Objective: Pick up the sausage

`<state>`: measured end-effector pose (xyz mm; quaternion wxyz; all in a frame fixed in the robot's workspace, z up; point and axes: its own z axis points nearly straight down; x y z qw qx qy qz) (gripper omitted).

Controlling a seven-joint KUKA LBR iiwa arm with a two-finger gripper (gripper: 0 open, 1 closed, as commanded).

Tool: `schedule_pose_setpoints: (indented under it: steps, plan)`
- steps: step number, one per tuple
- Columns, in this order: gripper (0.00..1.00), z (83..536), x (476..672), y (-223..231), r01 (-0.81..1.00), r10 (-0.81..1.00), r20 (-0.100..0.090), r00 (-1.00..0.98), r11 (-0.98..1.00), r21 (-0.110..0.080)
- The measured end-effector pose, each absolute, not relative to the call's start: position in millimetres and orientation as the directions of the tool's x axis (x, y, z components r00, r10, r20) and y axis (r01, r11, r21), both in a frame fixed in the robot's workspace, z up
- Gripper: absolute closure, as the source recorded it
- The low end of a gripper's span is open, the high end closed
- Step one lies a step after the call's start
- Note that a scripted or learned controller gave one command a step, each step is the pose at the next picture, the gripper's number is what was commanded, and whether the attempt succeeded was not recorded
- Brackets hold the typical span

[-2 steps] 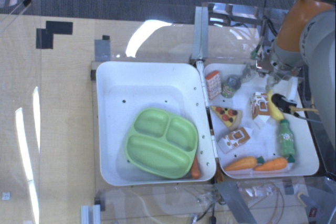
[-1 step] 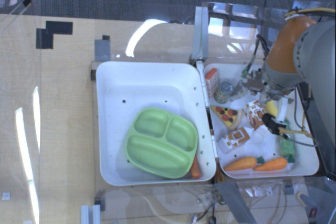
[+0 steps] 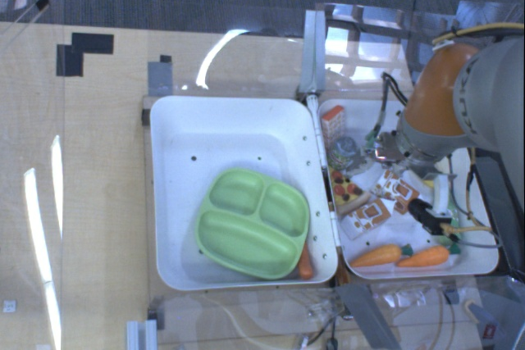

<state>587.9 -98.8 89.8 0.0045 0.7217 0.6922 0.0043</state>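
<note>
The arm [image 3: 459, 106] is reaching over the right bin [image 3: 484, 262], where I cannot tell the gripper's state, while the sausage [image 3: 305, 265] is lying in the left bin [image 3: 176, 176], at its near right corner, touching the green plate [image 3: 253, 223].

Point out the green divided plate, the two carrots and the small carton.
Green divided plate [image 3: 253, 222]: camera view, on the ridge between its compartments.
Two carrots [image 3: 400, 256]: camera view, where the two orange bodies meet, right bin's near edge.
Small carton [image 3: 332, 125]: camera view, on its front face.
</note>
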Motion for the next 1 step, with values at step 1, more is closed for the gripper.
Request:
schedule_pose_setpoints:
  steps: [1]
  plan:
    - [0.0, 96.2, 637.5, -177.2, 1.0, 1.0, -0.001, 0.013, -0.013, 0.008]
